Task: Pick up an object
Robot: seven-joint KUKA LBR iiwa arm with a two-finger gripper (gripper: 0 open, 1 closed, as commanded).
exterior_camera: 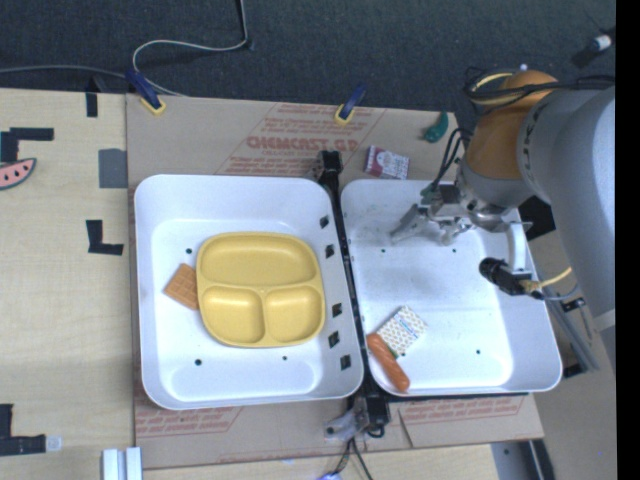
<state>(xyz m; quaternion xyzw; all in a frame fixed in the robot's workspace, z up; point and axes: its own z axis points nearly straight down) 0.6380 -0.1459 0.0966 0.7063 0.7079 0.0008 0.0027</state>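
My gripper (424,230) hangs over the upper part of the right bin (500,368), its fingers spread open with nothing between them. Near the front left corner of that bin lie a small white patterned packet (402,330) and an orange sausage-shaped object (388,361), touching or nearly touching each other. Both are well below the gripper in the view. The left bin (165,208) holds a yellow divided plate (262,288) with a flat brown cracker-like piece (182,286) tucked at its left edge.
A black divider (338,258) runs between the two bins. Behind the right bin a small red and white pack (386,162) and a green item (436,126) lie on the cardboard. The grey arm (570,168) covers the right side.
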